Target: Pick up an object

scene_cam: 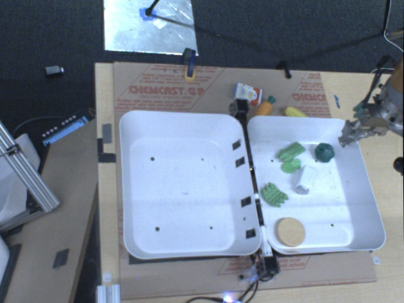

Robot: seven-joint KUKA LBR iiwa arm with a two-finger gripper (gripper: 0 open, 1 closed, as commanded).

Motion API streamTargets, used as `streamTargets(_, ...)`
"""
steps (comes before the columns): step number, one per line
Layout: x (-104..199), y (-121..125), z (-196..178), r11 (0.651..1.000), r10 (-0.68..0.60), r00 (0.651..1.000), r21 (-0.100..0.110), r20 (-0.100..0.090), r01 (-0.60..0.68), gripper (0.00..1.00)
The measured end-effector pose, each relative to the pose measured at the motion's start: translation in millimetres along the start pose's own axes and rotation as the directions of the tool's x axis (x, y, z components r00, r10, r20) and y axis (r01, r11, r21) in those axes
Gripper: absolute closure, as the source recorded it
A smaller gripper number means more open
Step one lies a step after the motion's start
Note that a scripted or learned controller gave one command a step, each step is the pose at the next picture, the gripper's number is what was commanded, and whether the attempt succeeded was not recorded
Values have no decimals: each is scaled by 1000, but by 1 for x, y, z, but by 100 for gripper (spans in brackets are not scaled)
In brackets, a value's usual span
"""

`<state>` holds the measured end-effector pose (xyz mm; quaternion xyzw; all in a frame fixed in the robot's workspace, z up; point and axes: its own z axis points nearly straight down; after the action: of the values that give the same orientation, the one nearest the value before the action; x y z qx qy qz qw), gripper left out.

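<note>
The arm enters at the frame's three o'clock edge, with a strip of its orange band showing at the border above the grey wrist. The gripper [351, 133] reaches toward nine o'clock, tilted slightly downward. Its fingers are too small and blurred to read.

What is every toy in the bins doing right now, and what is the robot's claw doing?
gripper: over the right bin's far right edge, nothing seen between its fingers.
dark green ball: resting in the right bin, near the gripper.
light green pieces: lying flat together.
white block: lying tilted in the bin's middle.
ridged green piece: lying flat.
tan disc: flat near the front.
</note>
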<state>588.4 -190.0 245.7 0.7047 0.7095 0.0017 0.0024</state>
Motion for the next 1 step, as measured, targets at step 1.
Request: streamTargets(1,41,-32,82,1000,1,1000,13,-5,-1,100)
